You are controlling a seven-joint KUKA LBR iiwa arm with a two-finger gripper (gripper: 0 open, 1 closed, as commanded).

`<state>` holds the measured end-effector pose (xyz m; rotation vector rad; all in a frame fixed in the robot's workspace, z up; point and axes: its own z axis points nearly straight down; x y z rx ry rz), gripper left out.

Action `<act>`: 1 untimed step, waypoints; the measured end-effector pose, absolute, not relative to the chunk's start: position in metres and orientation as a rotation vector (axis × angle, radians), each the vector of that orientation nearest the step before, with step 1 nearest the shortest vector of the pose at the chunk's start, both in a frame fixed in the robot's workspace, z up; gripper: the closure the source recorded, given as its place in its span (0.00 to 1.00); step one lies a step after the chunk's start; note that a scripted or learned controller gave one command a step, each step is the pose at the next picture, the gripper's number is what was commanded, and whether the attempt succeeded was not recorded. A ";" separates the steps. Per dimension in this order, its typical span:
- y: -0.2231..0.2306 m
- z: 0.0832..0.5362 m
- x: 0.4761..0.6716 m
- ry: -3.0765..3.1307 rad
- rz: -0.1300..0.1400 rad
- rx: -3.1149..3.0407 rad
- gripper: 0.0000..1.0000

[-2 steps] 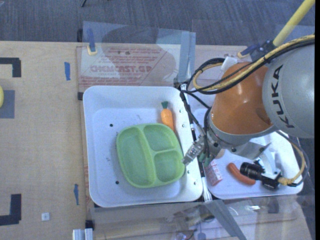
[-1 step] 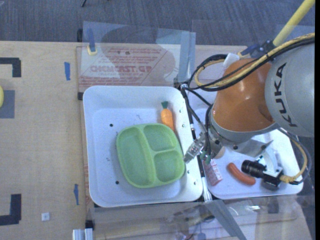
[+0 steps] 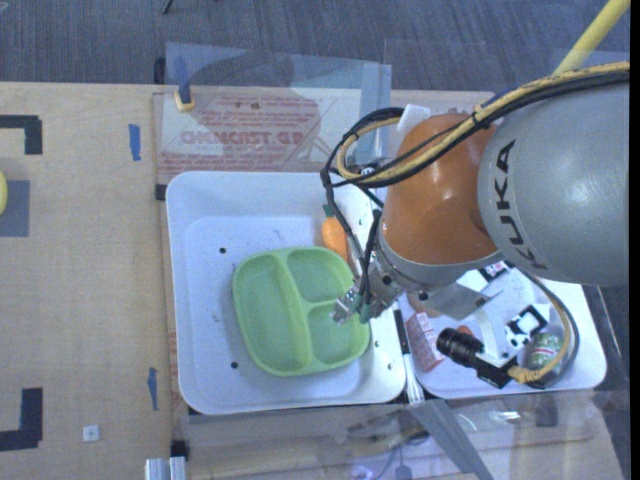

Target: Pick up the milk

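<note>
A pale wooden bench (image 3: pixel 80 298) is taking up most of what I am seeing, with black corner marks and bits of blue tape (image 3: pixel 135 140) sitting on it. Dark grey-blue carpet (image 3: pixel 300 8) is showing beyond its far edge. A brown board with faded red lettering (image 3: pixel 240 133) is lying under a clear sheet just behind the bins.

The grey arm (image 3: pixel 560 188) with its orange band is reaching in from the right and covering much of the right bin (image 3: pixel 592 368). The left bin (image 3: pixel 200 208) is holding a green divided plate (image 3: pixel 290 308), and a small orange thing (image 3: pixel 333 234) is resting by that bin's right wall.

The gripper (image 3: pixel 355 306) is hanging over the plate's right edge, near the wall between the bins. I cannot tell whether the pincer is wide or narrow, and I am seeing nothing gripped in it.

The milk (image 3: pixel 515 313) is lying in the right bin, well apart from the gripper. It is showing as a white carton with bold black print, partly hidden under the arm. A red and white packet (image 3: pixel 422 328) is lying to its left.
</note>
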<state>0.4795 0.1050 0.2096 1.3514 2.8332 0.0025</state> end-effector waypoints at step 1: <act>0.038 0.232 0.480 2.966 0.002 1.022 1.00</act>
